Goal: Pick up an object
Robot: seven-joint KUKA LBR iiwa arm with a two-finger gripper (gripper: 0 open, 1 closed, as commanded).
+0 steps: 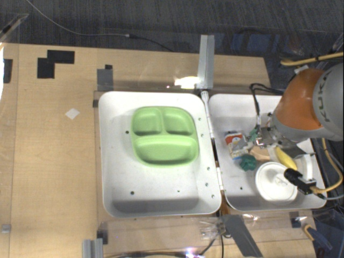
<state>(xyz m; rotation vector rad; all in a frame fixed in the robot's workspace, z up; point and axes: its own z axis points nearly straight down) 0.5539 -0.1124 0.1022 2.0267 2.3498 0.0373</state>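
Camera view: two shallow white bins are seen side by side on the wooden bench [48,160]. The left bin [118,192] is occupied by a green divided plate [163,134], laid flat near its middle and well apart from the arm. The right bin [226,187] holds the clutter from which an object is to be picked, and the arm [303,104] is reached in over it from the right, presumably because the graspable items are gathered there. A white bowl [275,181] is set toward the near side, with a yellow banana [285,159] just beside it. The gripper [259,137] is lowered among the small items: a red-and-white packet [234,140], a tan piece [262,153] and a teal lump [248,163]. Whether the gripper is spread or closed cannot be told, and nothing is seen held by it.
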